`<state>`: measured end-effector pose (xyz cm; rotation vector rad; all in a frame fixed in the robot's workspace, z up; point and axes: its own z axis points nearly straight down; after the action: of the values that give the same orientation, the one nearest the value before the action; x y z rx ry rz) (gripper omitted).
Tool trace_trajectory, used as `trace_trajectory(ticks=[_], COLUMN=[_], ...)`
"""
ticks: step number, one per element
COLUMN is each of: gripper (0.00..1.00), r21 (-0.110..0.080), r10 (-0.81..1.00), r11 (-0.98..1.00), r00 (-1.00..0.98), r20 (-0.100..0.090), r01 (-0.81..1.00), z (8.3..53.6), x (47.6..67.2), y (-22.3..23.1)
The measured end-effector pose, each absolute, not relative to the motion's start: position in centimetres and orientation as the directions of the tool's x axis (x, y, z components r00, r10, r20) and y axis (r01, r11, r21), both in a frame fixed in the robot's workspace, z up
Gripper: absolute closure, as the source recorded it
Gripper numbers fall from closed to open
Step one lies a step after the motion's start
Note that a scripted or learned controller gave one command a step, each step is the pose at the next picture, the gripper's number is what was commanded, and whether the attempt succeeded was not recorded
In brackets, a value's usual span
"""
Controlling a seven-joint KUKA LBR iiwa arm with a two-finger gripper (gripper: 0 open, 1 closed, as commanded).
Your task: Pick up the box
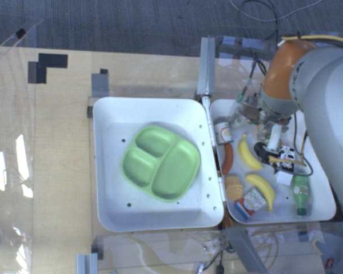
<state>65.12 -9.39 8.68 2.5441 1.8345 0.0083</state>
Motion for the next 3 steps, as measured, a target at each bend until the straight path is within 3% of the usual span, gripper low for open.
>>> trace_trajectory(ticks=[3], gripper=[0.0], r21=[0.007], r10=[0.949], r11=[-0.316], r00=[0.316], r20=[0.001], r01=[0.949], z=[8.69], x=[65.13], y=[-9.39])
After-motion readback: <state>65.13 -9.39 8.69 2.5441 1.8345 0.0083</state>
